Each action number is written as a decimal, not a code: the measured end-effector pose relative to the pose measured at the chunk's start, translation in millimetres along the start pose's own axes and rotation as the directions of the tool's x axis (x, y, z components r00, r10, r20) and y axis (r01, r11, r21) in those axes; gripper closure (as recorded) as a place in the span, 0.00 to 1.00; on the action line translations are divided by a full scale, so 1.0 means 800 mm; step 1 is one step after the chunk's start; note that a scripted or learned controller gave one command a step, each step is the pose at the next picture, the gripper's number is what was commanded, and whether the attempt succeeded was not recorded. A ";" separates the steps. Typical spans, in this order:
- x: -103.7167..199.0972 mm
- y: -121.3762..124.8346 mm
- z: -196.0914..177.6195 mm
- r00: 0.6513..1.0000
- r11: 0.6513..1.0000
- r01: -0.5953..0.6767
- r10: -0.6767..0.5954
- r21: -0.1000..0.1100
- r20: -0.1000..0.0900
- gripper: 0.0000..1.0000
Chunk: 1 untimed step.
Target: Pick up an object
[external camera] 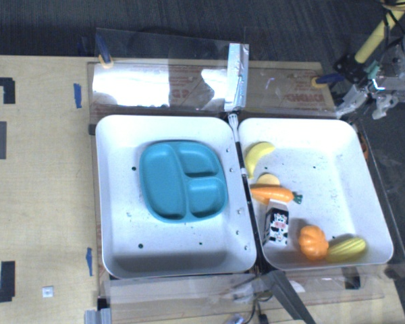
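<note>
- We see 2 white bins side by side: the left bin fills the centre-left of the frame and the right bin the centre-right.
- In the left bin lies a blue divided tray with 3 compartments, flat and untouched as far as we can judge.
- The arm sits in the upper right corner of the frame, outside the right bin's far corner; its gripper hangs well apart from every object, and we cannot tell how it stands or whether it has hold of anything.
- The candidates for picking all lie in the right bin, along its left and lower sides: a yellow banana near the top left, a carrot just below it, a small black-and-white carton under that, an orange fruit and a yellow-green fruit touching it at the lower edge.
- We judge the task barely begun: no object is lifted, and the approach, descent, grasp and lift all remain.
</note>
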State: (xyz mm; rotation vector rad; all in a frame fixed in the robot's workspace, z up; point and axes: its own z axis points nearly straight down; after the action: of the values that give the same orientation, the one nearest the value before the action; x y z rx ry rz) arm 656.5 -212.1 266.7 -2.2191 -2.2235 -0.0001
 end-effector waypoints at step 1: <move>0.061 -0.066 0.103 0.987 0.987 0.161 -0.161 0.003 -0.002 0.00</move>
State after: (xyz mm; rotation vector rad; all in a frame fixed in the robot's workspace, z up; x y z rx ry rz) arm 603.8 -163.5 184.0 -2.0297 -2.3934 0.0020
